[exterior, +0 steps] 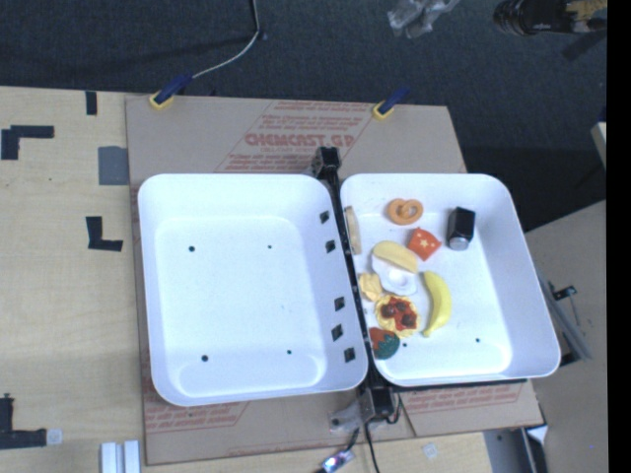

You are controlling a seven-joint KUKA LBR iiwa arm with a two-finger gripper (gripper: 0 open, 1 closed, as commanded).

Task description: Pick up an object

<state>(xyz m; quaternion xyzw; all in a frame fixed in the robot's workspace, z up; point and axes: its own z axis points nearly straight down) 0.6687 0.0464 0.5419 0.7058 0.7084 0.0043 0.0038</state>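
Note:
The right bin (513, 353) holds a cluster of toy food near its left wall. There is an orange ring-shaped piece (404, 211), a red block (424, 243), a black can (460, 228) and a yellow banana (437, 302). A yellow wedge (392, 256), a white egg-like piece (399, 280), a pizza-like piece (396, 312) and a small red and green piece (384, 342) lie close together. My gripper (424, 3) appears blurred at the top of the view, high above and beyond the bins, far from every object.
The left bin (163, 363) sits beside the right one, joined along a black hinge strip (338, 264). Both rest on a cardboard sheet (286, 136) held by clips. A cable (251, 28) runs across the dark floor behind.

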